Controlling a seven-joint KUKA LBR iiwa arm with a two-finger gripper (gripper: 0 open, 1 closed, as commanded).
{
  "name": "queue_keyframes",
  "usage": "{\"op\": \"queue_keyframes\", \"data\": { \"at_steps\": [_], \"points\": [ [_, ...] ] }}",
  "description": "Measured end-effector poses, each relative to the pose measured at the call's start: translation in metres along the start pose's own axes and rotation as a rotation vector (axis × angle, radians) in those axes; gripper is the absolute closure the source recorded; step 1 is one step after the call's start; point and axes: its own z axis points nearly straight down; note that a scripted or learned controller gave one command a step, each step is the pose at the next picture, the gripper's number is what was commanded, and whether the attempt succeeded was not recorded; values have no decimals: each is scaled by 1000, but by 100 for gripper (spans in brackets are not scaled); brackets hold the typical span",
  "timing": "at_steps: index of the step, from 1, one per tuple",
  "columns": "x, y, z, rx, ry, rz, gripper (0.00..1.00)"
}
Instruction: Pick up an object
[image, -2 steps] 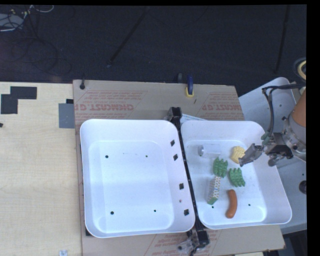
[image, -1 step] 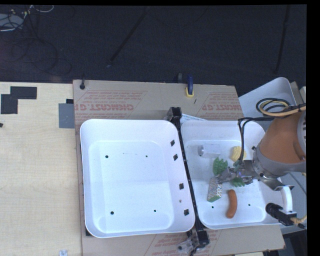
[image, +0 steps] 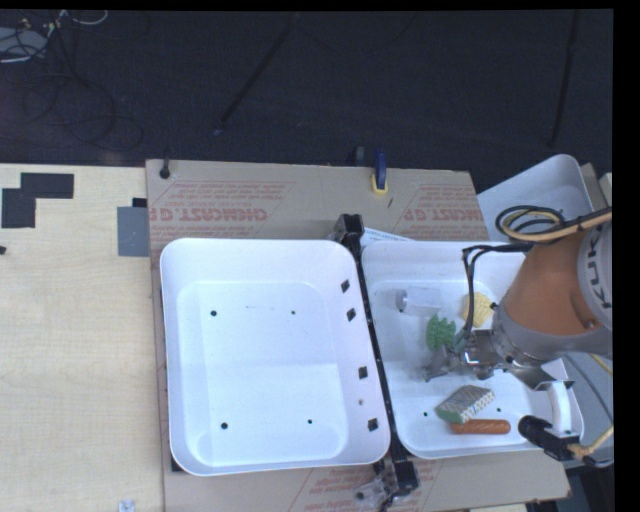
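My gripper (image: 445, 366) is down inside the right bin (image: 410, 420), just below a green leafy toy (image: 439, 331). Its dark fingers reach toward the bin's middle. A grey scrubber-like block (image: 466, 402) lies near the front of that bin, with an orange carrot-like stick (image: 480, 427) right in front of it. A clear plastic item (image: 420, 300) rests toward the back, and a yellow corn-like piece (image: 479, 308) sits beside the arm's orange band.
The left bin (image: 190, 300) stands alongside, split from the right one by a black-clipped divider (image: 365, 340). Both bins rest on a cardboard sheet (image: 260, 205) over the wooden bench. A blue-and-yellow clamp (image: 380, 172) grips the back edge.
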Motion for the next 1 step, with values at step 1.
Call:
{"op": "queue_keyframes", "data": {
  "at_steps": [1],
  "points": [
    [-43, 27, -93, -5, -4, 2, 0]
  ]
}}
